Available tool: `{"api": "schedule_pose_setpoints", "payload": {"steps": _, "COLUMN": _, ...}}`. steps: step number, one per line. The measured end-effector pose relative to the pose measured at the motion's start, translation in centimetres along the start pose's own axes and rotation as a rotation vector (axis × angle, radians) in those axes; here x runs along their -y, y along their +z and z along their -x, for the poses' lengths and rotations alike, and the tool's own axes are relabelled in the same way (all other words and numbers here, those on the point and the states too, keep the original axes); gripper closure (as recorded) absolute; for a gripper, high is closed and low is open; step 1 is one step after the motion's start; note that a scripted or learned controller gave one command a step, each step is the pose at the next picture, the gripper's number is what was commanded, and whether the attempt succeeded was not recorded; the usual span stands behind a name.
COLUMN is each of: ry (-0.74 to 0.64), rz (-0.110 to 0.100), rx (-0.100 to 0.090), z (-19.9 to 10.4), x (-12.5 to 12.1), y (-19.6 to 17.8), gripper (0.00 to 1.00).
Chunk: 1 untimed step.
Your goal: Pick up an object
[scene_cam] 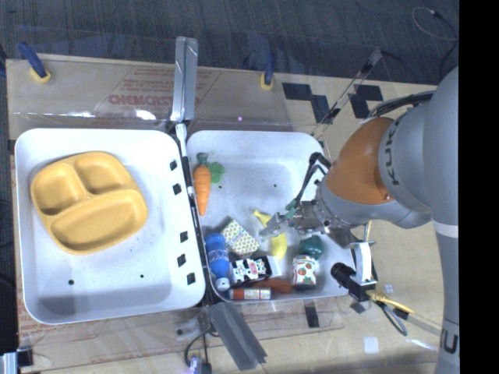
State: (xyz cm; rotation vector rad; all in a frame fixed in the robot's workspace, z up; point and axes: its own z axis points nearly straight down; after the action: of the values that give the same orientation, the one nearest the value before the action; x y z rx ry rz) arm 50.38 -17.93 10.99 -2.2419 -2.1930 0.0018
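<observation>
My gripper [290, 220] hangs low over the right bin [257, 150], just right of a small yellow piece [263, 218] and above a yellow block [278, 245]. A dark green object [312, 246] lies right under the wrist. Along the bin's front lie a strawberry-print cup [305, 270], a black-and-white box [251, 269], a red marker [257, 292], a blue bottle [217, 255] and a checkered block [241, 239]. A toy carrot [203, 185] rests near the left wall. No object shows held in the gripper.
The left bin [93, 287] holds a yellow divided plate [87, 201]. The grey arm with its orange band [362, 166] covers the right bin's right side. A metal divider bar [185, 76] stands between the bins at the back.
</observation>
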Motion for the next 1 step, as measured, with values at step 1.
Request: {"api": "schedule_pose_setpoints", "payload": {"steps": 1, "ry": -0.005, "rz": 0.000, "rx": 0.000, "z": 0.00, "x": -0.04, "y": -0.98, "gripper": 1.00}}
